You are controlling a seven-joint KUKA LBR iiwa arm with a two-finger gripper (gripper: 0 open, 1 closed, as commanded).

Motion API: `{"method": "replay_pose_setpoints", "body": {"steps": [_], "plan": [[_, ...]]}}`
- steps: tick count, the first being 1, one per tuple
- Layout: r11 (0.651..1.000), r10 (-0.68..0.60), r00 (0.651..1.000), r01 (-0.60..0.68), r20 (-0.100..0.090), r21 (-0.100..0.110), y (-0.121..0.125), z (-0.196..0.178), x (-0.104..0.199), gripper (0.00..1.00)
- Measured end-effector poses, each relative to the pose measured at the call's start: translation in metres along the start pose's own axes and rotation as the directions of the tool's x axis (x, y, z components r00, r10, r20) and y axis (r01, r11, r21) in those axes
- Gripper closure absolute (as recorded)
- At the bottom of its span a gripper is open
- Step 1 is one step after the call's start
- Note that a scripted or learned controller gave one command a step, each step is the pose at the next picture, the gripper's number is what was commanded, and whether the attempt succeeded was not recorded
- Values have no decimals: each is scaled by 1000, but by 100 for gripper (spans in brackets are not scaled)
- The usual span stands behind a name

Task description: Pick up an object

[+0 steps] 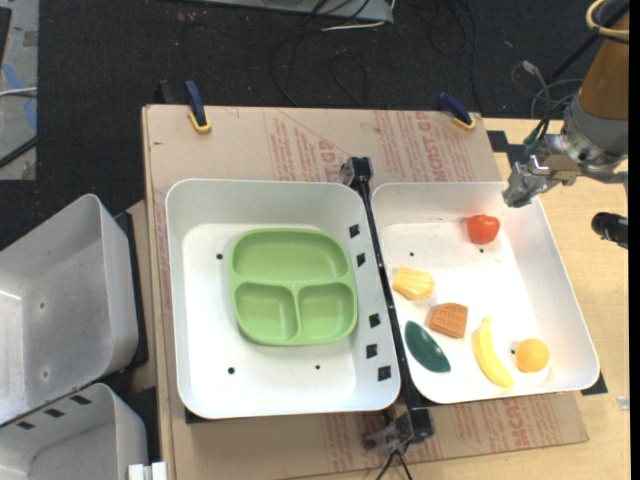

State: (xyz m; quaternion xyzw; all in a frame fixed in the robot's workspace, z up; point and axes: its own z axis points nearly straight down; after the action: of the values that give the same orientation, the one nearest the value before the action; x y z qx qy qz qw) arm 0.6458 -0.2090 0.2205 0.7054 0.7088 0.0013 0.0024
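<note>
Hand (522, 190) above right bin's far rim, grip state unclear; tomato (483, 228) near, lower-left.

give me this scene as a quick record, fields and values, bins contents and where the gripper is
left bin: green divided plate
right bin: red tomato, yellow corn piece, orange waffle piece, dark green leaf-shaped item, banana, orange
gripper: above the right bin's far right corner, nothing seen between its fingers
nearest item to gripper: red tomato
</note>
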Motion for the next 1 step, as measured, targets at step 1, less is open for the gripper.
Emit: {"method": "replay_pose_setpoints", "body": {"steps": [1], "plan": [[1000, 0, 1000, 0, 0, 0, 2, -43, 4, 100]]}}
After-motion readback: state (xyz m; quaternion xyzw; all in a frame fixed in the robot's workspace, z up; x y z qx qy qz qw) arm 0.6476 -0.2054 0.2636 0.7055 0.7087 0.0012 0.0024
